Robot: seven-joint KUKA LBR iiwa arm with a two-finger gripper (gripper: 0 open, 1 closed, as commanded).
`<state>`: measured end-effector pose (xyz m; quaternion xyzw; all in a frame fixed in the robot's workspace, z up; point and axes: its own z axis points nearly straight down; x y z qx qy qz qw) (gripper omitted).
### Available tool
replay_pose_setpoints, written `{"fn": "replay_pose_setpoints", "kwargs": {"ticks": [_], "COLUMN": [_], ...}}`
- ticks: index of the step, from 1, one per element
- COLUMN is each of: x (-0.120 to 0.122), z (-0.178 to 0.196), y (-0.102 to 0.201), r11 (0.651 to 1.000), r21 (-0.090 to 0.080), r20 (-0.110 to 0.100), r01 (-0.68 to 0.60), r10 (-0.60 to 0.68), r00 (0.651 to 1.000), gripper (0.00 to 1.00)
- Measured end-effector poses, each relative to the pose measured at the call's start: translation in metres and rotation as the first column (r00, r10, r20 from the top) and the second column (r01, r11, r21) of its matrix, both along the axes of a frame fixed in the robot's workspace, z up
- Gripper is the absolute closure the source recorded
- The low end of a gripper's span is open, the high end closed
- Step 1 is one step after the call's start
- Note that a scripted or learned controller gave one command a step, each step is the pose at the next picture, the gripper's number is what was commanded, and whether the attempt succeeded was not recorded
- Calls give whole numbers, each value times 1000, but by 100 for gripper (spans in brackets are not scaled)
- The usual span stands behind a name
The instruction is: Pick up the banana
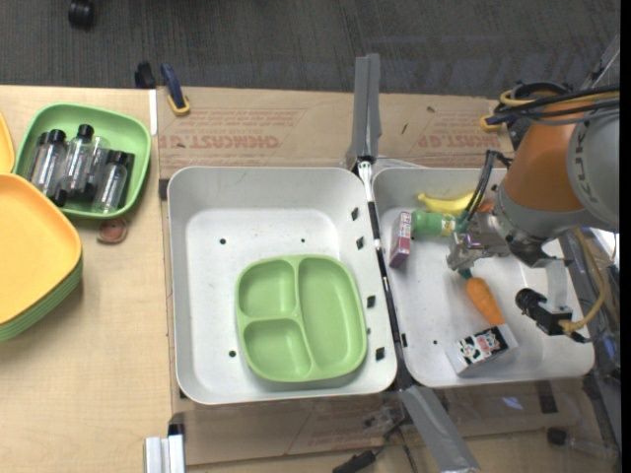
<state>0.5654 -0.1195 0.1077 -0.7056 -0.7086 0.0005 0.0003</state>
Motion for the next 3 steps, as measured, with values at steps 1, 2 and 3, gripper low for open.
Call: {"fn": "replay_pose_setpoints", "kwargs": {"ticks": [1, 2, 3], "x": [-4, 32, 2], "z": [-17, -1, 123], "y": [-62, -77, -80], "r11": [991, 992, 986], "r21": [-1, -1, -2], "r20": [-1, 0, 0], "r01": [131, 127, 170], "r10": [-131, -127, -170], "r00": [991, 992, 986], "gripper": [100, 100, 100]}}
